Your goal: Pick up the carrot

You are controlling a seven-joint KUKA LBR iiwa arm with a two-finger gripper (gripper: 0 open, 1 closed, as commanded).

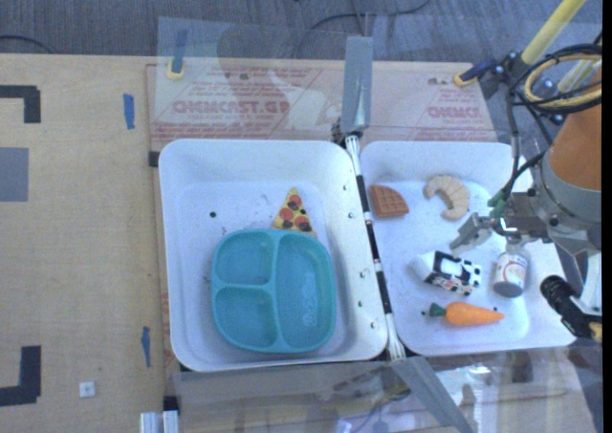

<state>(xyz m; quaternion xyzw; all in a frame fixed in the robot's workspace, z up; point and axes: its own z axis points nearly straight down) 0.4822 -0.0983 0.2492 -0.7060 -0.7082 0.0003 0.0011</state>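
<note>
Lowest in the frame, near the bottom edge of the right-hand shallow white bin, lies the orange carrot with its small green top, flat on its side, green end pointing left. Just above it sit a small black-and-white cow-patterned toy and an upright little white jar with a reddish label, both close to the carrot. Over to the left, a teal plastic divided plate fills the lower part of the other bin, with a toy pizza slice at its top rim.

Higher up on the right, the pincer hovers with its fingers spread, grasping nothing, above and apart from the carrot. Beyond it lie a brown waffle piece and a tan croissant.

My worry: descending here, it could clip the cow toy or topple the jar, or nudge the carrot against the bin wall.
</note>
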